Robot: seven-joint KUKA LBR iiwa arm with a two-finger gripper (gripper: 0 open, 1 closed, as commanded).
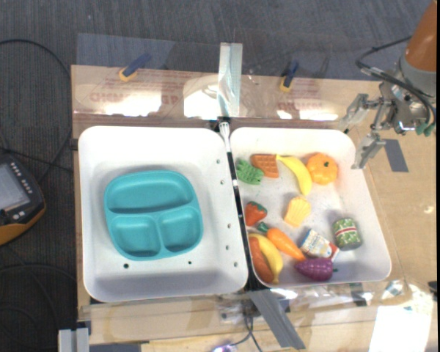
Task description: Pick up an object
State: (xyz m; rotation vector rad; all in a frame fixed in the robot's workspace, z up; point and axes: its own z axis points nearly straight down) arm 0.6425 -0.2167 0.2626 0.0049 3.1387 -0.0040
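The hand (361, 136) hangs above the far right corner of the right bin (367, 196), at the end of the arm (418, 57) that comes in from the right. Its two fingers (352, 112) are spread apart, with nothing between them. It is over the bin's rim and the table (418, 196), apart from all the toys.

The right bin holds the toy food. An orange (322, 168) lies nearest the hand, near the far right corner. Just left of it a banana (298, 173) lies at a slant, touching a waffle (265, 165). A green leafy piece (248, 172) sits beside the waffle, by the wall between the bins. In the middle are a yellow corn piece (297, 212) and a strawberry (255, 213). Nearer the front lie a carrot (284, 243), a second banana (268, 254) over a red-orange piece, a small carton (317, 243), a green can (346, 232) and purple grapes (314, 269).

The left bin (95, 196) holds a teal tray (154, 213) with three compartments, lying flat near its middle.

Two clamps (134, 67) grip the table's far edge. A pendant (9, 191) with a cable lies on the floor at the left.
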